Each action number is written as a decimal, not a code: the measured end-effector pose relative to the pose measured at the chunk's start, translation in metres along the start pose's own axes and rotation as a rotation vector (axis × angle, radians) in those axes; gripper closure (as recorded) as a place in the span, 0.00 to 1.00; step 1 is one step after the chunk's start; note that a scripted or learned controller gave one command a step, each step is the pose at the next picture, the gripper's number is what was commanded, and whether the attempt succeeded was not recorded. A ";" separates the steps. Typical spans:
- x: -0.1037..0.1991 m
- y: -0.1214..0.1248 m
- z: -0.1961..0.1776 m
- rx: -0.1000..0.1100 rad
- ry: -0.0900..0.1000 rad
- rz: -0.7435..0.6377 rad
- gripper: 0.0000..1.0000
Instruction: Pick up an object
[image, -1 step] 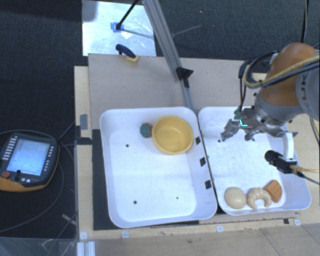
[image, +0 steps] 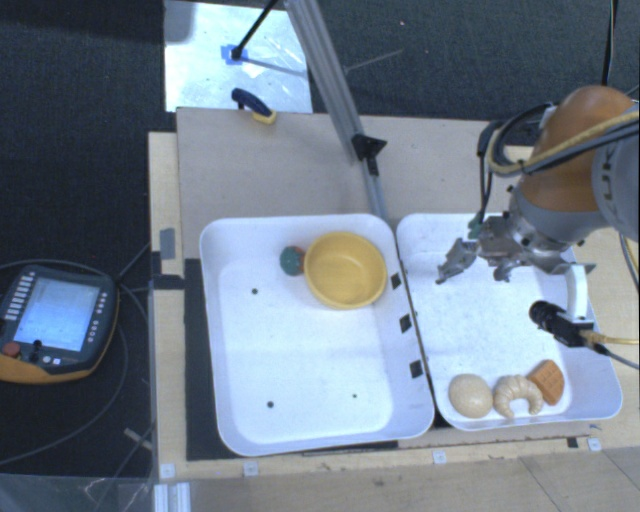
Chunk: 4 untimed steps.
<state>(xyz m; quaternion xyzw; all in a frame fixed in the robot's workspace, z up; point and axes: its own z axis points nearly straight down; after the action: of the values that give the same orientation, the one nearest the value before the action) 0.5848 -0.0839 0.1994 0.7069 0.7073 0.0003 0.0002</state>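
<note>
Objects for picking: three are lying in a row at the near end of the right bin (image: 600, 395), namely a pale egg-shaped piece (image: 470, 396), a croissant-shaped piece (image: 518, 395) and an orange-brown wedge (image: 546, 380); each is touching or sitting just beside its neighbour.
Relative to the jaws: all three are lying nearer the camera than the gripper (image: 458, 262) and well apart from it; nothing is sitting between the fingers.
Gripper: it is hanging over the far left part of the right bin, pointing toward the left bin (image: 250, 400).
Jaws: they are too small and dark against the bin to judge, so whether they are apart or together I cannot tell.
Arm: one grey arm (image: 575, 150) with an orange band is reaching in from the right.
Left bin contents: one yellow bowl (image: 345, 270) is sitting at the far right corner, with one small green ball (image: 291, 261) touching its left side.
Bins: two, side by side on the bench (image: 270, 170).
Beyond the bench: one handheld control pendant (image: 52, 322) is lying on the dark floor to the left.
</note>
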 end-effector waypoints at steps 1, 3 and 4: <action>0.001 -0.004 0.042 0.003 0.000 0.001 0.00; 0.002 -0.002 0.109 0.000 -0.001 0.001 0.00; 0.002 -0.001 0.098 -0.001 0.000 0.001 1.00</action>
<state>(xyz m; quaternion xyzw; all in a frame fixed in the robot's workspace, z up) 0.5836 -0.0819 0.1011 0.7071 0.7071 0.0007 0.0007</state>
